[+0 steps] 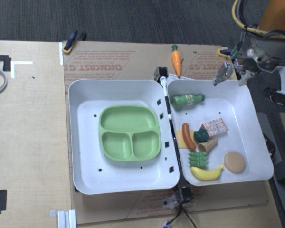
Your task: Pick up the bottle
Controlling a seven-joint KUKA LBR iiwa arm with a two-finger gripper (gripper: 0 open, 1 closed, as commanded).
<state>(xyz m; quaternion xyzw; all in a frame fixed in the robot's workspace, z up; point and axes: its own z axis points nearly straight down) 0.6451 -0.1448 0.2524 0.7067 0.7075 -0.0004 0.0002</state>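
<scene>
The gripper (226, 73) hangs over the far right corner of the right bin (256, 122), and how far its pincer is spread I cannot tell from here; nothing shows in it. The green bottle (187, 99) lies on its side at the bin's far left, well apart from the gripper. Nearer the camera: a sausage (188, 136), a banana (207, 173) and a cookie (234, 162) (all untouched). A green tray (129, 133) sits in the left bin (83, 141).
</scene>
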